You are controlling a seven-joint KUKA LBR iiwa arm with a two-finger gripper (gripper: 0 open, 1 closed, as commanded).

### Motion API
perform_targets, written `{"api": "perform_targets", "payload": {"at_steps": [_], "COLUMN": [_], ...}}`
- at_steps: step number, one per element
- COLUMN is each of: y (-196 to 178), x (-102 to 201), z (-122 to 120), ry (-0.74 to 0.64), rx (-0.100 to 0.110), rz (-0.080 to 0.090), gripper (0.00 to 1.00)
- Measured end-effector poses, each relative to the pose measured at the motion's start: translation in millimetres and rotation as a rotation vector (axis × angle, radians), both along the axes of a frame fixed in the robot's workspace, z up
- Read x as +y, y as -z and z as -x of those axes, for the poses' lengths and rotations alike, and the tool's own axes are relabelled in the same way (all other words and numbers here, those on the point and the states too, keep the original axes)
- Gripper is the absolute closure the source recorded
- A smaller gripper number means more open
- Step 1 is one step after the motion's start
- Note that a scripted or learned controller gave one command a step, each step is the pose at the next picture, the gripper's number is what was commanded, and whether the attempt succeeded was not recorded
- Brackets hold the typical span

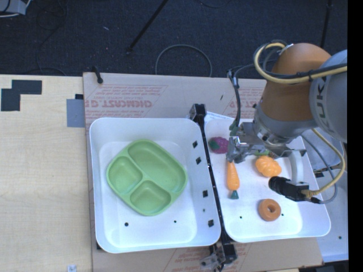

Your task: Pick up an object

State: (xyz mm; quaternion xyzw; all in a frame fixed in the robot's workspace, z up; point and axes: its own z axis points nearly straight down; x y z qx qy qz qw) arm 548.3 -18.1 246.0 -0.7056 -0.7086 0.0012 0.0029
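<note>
In the right bin [295, 225] lie a toy carrot [232, 177] with a green tip, a purple round toy [218, 144], an orange-yellow lumpy toy [267, 166] and a brown doughnut [269, 209]. My gripper [237, 152] hangs low over the bin's far left part, just above the carrot's top end and right of the purple toy. Nothing shows between its fingers. The arm's wrist covers the far right part of the bin.
The left bin [108, 220] holds a green divided plate [147, 176] set at a slant. A black divider rail [207, 174] runs between the two bins. Cardboard lies under both, and a wooden bench top extends to the left.
</note>
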Motion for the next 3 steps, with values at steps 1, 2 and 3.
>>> {"api": "perform_targets", "payload": {"at_steps": [1, 2, 3], "y": [16, 28, 27], "x": [48, 99, 97], "z": [24, 46, 45], "ry": [0.0, 0.0, 0.004], "rx": [0.002, 0.002, -0.001], "rz": [0.0, 0.001, 0.003], "gripper": [1.0, 1.0, 0.0]}}
